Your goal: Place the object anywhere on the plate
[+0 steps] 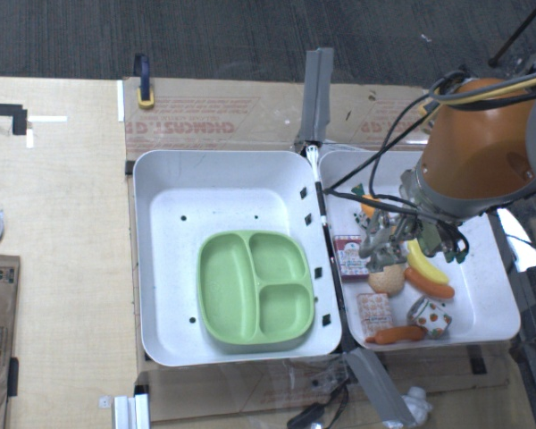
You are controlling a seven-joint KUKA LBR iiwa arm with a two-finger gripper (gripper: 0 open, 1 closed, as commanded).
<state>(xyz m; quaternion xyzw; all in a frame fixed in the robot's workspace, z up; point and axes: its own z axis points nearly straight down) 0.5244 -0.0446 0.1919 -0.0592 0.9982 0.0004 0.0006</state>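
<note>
A light green plate (255,286) with three compartments lies in the left bin (161,239), and nothing rests on it. My gripper (386,248) hangs low in the right bin (505,315), under the orange wrist band. It is just above a tan round bun (386,281) and beside a yellow banana (426,262). Cables and the wrist hide much of the gripper, and I see nothing clearly held in it.
Also in the right bin are a red-and-white packet (348,256), a pink packet (373,309), an orange-red sausage shape (431,285), a carrot (395,334) and a spotted item (431,316). A ridge (326,248) separates the bins.
</note>
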